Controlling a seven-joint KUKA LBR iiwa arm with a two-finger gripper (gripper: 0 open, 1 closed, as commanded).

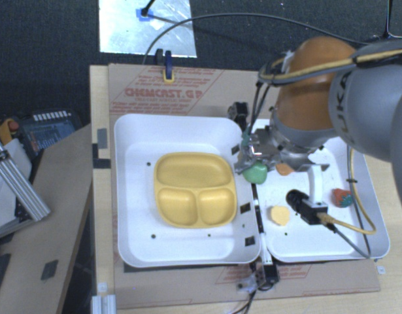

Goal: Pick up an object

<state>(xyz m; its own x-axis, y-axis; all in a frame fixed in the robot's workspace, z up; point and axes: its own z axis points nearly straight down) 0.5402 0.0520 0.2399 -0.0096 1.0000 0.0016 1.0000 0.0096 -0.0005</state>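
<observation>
Colour first: the green object (pixel 255 173) is a vivid mint green, a small rounded lump with a smooth, slightly glossy skin. It looks wider than tall from this angle, and no markings can be made out on it. It lies in the right bin (pixel 357 241), close against that bin's left wall, beside the divide between the two bins. The gripper (pixel 251 156) hangs directly above it, its metal tip right at the lump's upper edge. Whether they touch cannot be told, and the view does not show how far open the gripper is or whether it has hold of anything. The arm (pixel 370 110), grey with its orange band (pixel 315 84), crosses the upper right and covers the far part of the right bin.

Just to the right of the green object sits a small orange piece (pixel 284 169), partly under the wrist. Nearer the camera lies a pale yellow disc (pixel 279 215), apart from both. Toward the right wall rests a red and teal piece (pixel 342 197). The left bin (pixel 132 195) holds a yellow tray (pixel 194 188) with three compartments — one long one at the far side, two smaller ones nearer — lying flat near the middle. Both bins rest on a cardboard sheet (pixel 187 87) printed in red.
</observation>
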